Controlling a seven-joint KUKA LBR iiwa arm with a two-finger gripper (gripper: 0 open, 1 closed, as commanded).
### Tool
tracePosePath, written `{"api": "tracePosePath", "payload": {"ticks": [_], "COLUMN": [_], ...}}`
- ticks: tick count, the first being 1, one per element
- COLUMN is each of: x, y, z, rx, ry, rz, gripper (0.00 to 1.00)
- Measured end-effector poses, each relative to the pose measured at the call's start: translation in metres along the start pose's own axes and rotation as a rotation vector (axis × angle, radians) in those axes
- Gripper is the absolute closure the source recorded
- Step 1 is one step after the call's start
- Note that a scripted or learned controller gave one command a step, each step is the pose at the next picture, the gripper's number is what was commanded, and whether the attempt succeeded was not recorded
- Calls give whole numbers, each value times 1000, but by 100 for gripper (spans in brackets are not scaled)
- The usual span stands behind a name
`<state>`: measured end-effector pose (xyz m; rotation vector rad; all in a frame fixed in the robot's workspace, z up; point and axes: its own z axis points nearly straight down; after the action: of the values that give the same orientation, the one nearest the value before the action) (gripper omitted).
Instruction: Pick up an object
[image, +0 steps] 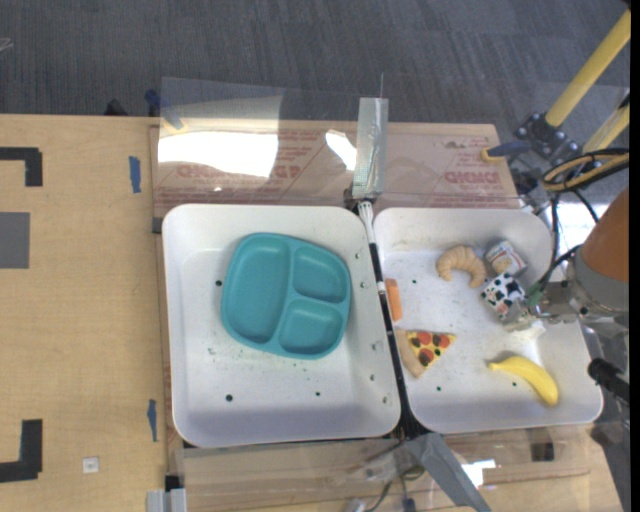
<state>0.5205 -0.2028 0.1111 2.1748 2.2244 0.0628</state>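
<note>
The right bin (570, 405) holds several small items. A tan croissant (460, 263) lies near the back, with a small silver-and-brown packet (503, 256) to its right. A black-and-white spotted cube (501, 291) sits just in front of the packet. A pizza slice (428, 349) lies at the bin's left side, and a yellow banana (527, 378) lies at the front right. An orange carrot piece (394, 299) rests by the divider. My gripper (527, 308) reaches in from the right, low over the bin floor, just right of and below the spotted cube.
The left bin (190, 380) holds a teal divided plate (285, 295). A clear plastic sheet (260, 150) and a metal post (370, 150) stand behind the bins. Cables and yellow struts (590, 75) crowd the right edge.
</note>
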Motion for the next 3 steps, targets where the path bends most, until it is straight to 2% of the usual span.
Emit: {"api": "tracePosePath", "payload": {"ticks": [1, 2, 3], "x": [-7, 54, -1], "y": [18, 96, 79], "z": [1, 2, 23], "rx": [7, 44, 47], "ry": [-1, -9, 13], "rz": [-221, 196, 46], "gripper": [100, 100, 100]}}
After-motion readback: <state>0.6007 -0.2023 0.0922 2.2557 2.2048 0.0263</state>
